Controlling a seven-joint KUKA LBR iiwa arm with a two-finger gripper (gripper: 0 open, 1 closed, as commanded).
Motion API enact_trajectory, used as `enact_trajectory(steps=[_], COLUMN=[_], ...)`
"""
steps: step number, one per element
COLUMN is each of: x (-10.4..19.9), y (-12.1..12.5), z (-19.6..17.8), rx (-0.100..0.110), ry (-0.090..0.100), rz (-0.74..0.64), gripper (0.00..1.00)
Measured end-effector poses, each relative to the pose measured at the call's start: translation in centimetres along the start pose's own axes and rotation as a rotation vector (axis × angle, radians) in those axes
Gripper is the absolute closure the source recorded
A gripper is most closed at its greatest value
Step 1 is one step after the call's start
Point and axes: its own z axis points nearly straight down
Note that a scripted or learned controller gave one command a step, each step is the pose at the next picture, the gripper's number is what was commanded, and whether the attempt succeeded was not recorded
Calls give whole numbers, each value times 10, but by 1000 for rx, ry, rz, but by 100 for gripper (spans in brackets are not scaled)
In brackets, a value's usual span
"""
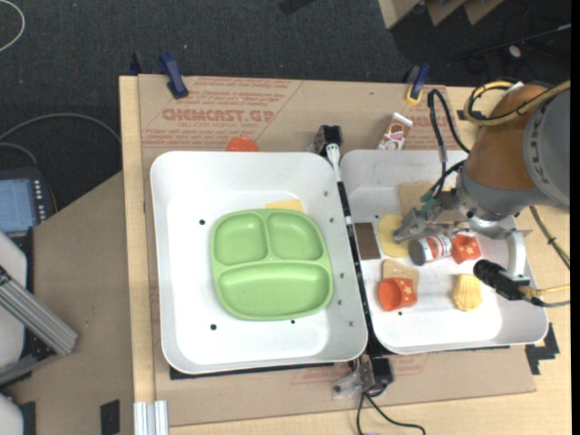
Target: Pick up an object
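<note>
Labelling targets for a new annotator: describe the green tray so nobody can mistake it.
Start at the left bin of the two white bins on the bench. The green tray lies near its middle, with a pale yellow piece poking out at its far edge. It is the one large green item, split into three compartments.

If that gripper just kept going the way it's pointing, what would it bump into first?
The gripper points left and down into the right bin. Going on, it would probably meet the pale yellow round piece first, then the bin's floor, though depth is hard to judge from above.
</note>
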Motion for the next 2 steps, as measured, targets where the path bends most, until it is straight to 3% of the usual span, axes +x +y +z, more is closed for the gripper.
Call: enact_trajectory(steps=[1, 2], x=[-21, -20], y=[-17, -16], z=[-1, -11], rx=[-2, -6], ry=[-2, -3], rz=[3, 3], gripper=[0, 100])
